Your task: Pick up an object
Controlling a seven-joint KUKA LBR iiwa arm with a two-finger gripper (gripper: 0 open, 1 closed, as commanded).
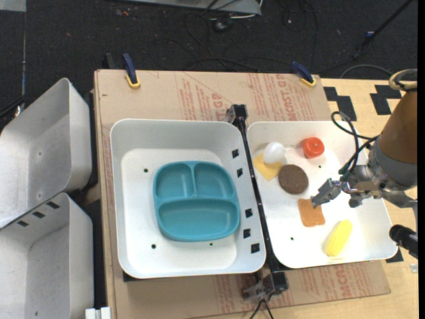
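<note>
- The gripper [327, 193] hangs low over the right bin [372, 252], reaching in from the right; the step in hand looks like the approach, with nothing lifted yet.
- Its 2 fingers seem slightly apart, with nothing between them.
- Just below the jaws lies the orange cracker [311, 212], flat on the bin floor; it is the nearest thing and the likely target.
- Just to the jaws' left sits the brown cookie [292, 178]; further left are the white egg [273, 153] and the yellow cheese wedge [267, 169].
- Above the jaws stands the red-orange piece [313, 147]; below and a little right lies the yellow banana-like piece [338, 237].
- The left bin [126, 198] holds the teal divided plate [196, 201], well apart from the jaws.
- Next, I judge, the jaws must centre over the cracker, descend to the floor and close on its thin edges, which could slip.
</note>
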